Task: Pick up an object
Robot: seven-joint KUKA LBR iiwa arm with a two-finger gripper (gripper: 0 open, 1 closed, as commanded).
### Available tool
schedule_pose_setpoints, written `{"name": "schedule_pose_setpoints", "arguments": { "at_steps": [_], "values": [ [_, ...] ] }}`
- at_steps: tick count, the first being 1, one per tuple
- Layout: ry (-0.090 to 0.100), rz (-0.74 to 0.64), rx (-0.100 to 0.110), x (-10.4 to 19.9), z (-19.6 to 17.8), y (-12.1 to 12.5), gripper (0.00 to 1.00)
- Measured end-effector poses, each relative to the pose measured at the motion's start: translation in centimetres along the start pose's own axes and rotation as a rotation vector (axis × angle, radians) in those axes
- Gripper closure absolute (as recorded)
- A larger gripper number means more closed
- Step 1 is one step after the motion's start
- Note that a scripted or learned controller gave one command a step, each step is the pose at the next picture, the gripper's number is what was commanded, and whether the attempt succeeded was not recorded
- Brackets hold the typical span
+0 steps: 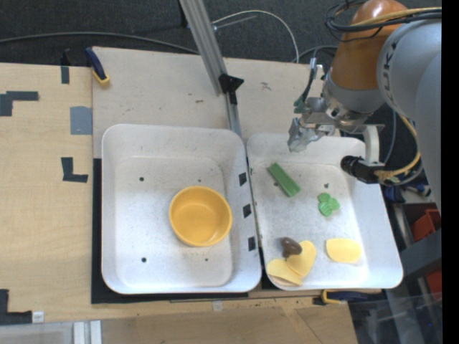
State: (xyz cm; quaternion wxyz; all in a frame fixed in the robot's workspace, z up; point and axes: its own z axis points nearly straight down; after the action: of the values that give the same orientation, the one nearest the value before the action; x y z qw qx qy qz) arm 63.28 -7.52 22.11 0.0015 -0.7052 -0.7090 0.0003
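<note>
Yellow pieces [292, 265] lie well below the gripper [297, 143], which hangs at right bin [373, 213] far edge, grasping nothing; finger opening indeterminate

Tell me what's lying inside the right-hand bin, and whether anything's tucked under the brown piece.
In the right bin: a green block, a small green piece, a yellow slice, and a brown piece overlapping a yellow heart-shaped piece. Whatever it covers there is hidden.
</note>
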Motion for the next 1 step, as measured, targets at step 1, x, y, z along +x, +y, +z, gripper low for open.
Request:
{"name": "schedule_pose_setpoints", "arguments": {
  "at_steps": [1],
  "values": [
    [0.0, 0.0, 0.0, 4.37, 0.21, -1.49, 1.0]
  ]
}}
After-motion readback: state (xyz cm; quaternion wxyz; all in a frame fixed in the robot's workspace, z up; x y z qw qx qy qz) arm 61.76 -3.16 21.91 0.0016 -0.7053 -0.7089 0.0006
